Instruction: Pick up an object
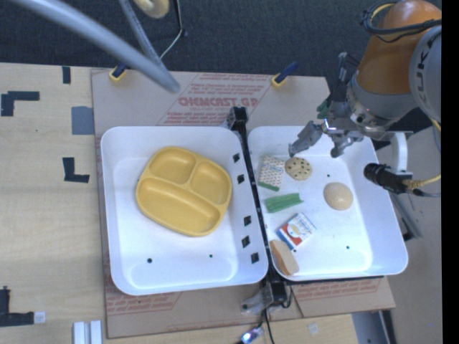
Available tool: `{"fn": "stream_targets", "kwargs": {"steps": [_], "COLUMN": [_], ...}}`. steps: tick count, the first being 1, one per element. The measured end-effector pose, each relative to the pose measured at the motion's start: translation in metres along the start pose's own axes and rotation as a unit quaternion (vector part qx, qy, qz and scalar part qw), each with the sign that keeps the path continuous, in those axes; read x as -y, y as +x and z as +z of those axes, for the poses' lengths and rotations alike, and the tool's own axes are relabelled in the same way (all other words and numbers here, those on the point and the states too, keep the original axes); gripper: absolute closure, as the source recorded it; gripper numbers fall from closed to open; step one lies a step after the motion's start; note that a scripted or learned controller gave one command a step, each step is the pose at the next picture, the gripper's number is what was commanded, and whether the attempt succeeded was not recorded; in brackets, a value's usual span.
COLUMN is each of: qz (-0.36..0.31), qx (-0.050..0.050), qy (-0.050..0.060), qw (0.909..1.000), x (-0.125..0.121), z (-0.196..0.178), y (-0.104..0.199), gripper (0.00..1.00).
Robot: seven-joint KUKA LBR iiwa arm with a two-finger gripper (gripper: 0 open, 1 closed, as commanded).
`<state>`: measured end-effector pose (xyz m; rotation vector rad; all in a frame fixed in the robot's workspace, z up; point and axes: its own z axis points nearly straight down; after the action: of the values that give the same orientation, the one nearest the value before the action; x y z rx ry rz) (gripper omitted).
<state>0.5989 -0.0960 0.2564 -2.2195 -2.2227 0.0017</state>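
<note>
Nearest target: cookie (297, 168), 11 o'clock area of right bin (384, 246), touching checkered packet (271, 170) at its 9. Gripper (320, 142) spread wide, gripping nothing, hovering just at cookie's 1 o'clock. Best bet: shift toward 7, centre over cookie, descend straight, avoid packet and green strip (282, 202).

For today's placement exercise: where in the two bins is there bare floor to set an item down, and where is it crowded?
Left bin: bare floor below the yellow tray, toward the near rim. Right bin: bare at the near right, below the egg. Crowded: the right bin's left side, with cookie, green strip, carton and bread.
</note>
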Motion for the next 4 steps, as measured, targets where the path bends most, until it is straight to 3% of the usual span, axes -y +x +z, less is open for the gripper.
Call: {"fn": "stream_targets", "kwargs": {"steps": [3,4], "qz": [0.0,-0.001], "qx": [0.0,-0.001], "qy": [0.003,0.001], "qw": [1.0,1.0], "x": [-0.003,-0.005], "z": [0.168,0.154], "y": [-0.004,-0.002], "gripper": [0.0,1.0]}}
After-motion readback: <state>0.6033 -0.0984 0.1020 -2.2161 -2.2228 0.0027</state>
